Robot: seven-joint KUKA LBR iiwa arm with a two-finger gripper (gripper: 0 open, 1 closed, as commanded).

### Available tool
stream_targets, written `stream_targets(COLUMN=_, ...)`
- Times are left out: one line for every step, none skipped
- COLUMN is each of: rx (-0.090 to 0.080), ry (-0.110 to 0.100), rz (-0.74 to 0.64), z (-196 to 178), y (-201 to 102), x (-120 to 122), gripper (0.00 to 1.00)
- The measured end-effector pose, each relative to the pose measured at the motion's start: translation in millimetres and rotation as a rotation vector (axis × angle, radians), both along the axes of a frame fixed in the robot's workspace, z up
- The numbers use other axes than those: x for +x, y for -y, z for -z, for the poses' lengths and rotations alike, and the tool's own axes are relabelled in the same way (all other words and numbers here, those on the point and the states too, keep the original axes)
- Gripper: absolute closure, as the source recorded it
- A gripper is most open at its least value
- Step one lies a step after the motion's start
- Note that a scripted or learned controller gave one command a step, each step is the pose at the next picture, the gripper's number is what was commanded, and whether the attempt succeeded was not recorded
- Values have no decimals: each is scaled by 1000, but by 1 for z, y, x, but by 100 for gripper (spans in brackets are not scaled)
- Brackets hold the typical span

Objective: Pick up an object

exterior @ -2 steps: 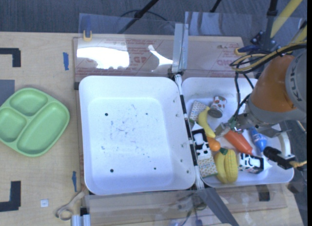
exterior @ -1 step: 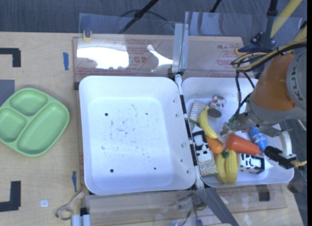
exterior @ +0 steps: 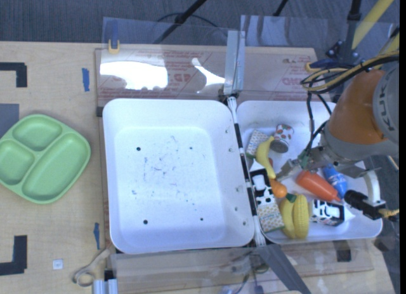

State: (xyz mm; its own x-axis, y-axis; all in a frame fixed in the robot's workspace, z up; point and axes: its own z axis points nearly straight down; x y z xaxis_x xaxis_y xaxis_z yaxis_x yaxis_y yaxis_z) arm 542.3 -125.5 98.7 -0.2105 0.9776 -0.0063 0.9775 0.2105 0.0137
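The right bin (exterior: 298,106) holds a heap of toys. Among them are a yellow banana (exterior: 264,155), an orange carrot (exterior: 317,185), a blue piece (exterior: 336,181), a yellow corn-like toy (exterior: 295,216), a black-and-white patterned item (exterior: 261,190) and a small white and brown cup-like toy (exterior: 283,134). My gripper (exterior: 294,164) is low inside this bin. It sits just right of the banana and just above the carrot's left end. The arm's wrist hides the back right of the bin. Nothing shows as lifted.
The left bin (exterior: 115,159) lies beside the right one, and a metal divider (exterior: 235,58) stands behind their shared edge. A green sectioned plate (exterior: 42,157) rests on the wooden bench at far left. Cables hang near the arm at upper right.
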Motion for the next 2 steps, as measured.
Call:
stream_targets(rx=0, ry=-10, rz=-285, z=-15, y=4, x=44, gripper=0)
stream_targets(rx=-3, ry=-10, rz=-519, z=-58, y=18, x=58, gripper=0)
